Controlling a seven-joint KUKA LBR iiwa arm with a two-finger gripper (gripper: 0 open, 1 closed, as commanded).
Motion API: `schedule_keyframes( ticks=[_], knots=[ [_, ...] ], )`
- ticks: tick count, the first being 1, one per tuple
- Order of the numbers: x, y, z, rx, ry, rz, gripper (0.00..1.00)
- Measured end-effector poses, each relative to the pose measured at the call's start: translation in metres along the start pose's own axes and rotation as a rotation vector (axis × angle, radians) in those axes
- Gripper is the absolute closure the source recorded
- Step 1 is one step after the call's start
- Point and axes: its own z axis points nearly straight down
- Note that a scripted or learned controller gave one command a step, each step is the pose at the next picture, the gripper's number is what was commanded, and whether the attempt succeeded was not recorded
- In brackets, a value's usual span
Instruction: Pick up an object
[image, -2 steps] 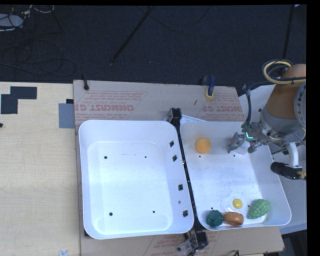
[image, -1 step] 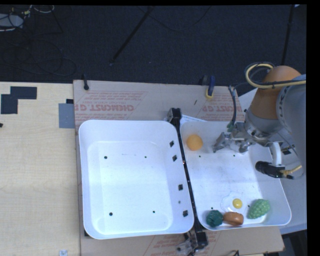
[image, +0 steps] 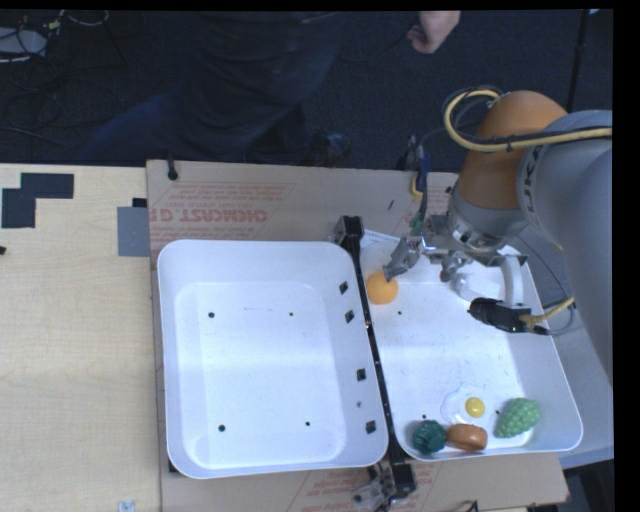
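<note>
Up near the divider in the right bin (image: 560, 400), an orange ball (image: 381, 289) lies just below the fingers (image: 404, 258), which hang above it; whether they grip it cannot be told. A fried egg (image: 468, 408), green grapes (image: 517, 416) and two more toys cluster at the bin's near edge.

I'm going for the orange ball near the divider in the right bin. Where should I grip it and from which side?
Take the orange ball across its middle, coming from above. It is round, so any width works, but it lies close to the black divider, so set the fingers along the divider rather than across it. The gripper hangs just up and right of the ball.
</note>
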Motion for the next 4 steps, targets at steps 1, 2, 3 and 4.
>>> schedule_keyframes(
  ticks=[1,2,3,4],
  knots=[
    [-0.005,-0.002,-0.006,0.007,-0.002,0.004,1.00],
    [0.066,-0.001,-0.044,0.003,-0.002,0.002,1.00],
    [0.059,0.000,-0.089,0.002,-0.003,0.006,1.00],
    [0.103,-0.001,-0.091,0.006,-0.002,0.005,1.00]
  ],
)
